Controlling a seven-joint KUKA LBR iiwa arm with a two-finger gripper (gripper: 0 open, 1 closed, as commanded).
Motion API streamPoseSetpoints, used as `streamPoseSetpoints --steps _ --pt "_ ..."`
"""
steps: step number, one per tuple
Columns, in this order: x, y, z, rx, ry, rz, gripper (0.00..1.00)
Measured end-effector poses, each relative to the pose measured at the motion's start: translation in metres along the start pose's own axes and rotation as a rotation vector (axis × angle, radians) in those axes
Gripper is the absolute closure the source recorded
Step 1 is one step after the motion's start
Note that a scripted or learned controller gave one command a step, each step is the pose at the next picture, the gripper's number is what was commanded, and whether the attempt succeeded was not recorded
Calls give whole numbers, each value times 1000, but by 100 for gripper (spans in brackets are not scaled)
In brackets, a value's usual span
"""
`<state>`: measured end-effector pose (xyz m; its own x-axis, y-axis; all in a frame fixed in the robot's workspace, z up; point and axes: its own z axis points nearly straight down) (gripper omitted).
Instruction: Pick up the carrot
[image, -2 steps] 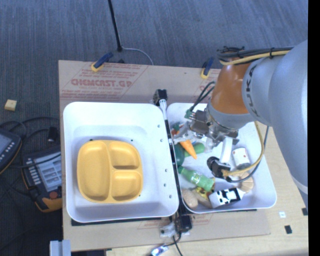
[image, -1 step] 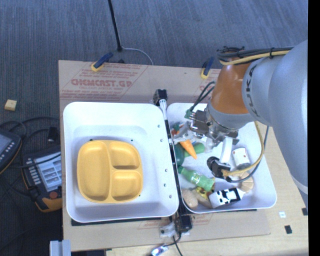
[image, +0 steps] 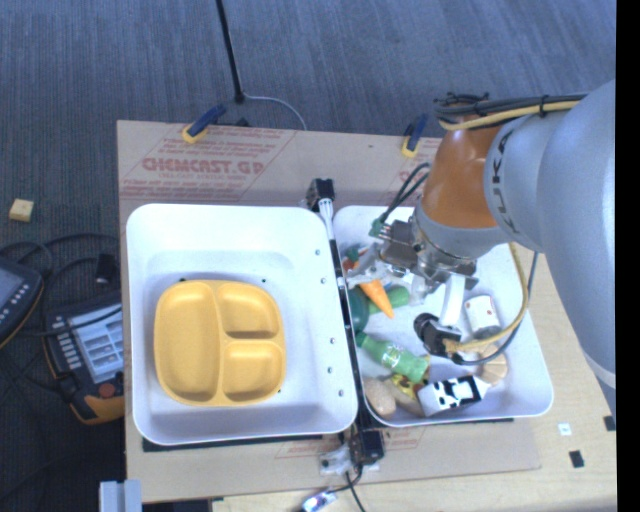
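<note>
Camera view. Landmark: right bin (image: 535, 385), 1 of 2 on the worktop.
- Carrot (image: 377, 294): orange, in the right bin's upper-left part, just beside a green bottle (image: 392, 356).
- Tool (image: 395, 262): directly above the carrot; finger state cannot be told.
- Yellow tray (image: 219, 340): 3 compartments, in the left bin (image: 150, 235).

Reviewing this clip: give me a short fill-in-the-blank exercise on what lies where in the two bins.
1. The yellow plastic divided plate lies in the ____ white bin of the camera view.
2. The small orange carrot lies in the ____ white bin.
3. The yellow plate has ____ compartments.
4. The green plastic bottle lies nearer the ____ edge of the view than the carrot.

Missing words: left; right; three; bottom
</note>
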<state>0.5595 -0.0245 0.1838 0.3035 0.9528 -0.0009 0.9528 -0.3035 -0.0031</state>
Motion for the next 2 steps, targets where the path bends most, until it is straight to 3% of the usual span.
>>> streamPoseSetpoints --steps 2 --pt "0 0 0 0 0 0 0"
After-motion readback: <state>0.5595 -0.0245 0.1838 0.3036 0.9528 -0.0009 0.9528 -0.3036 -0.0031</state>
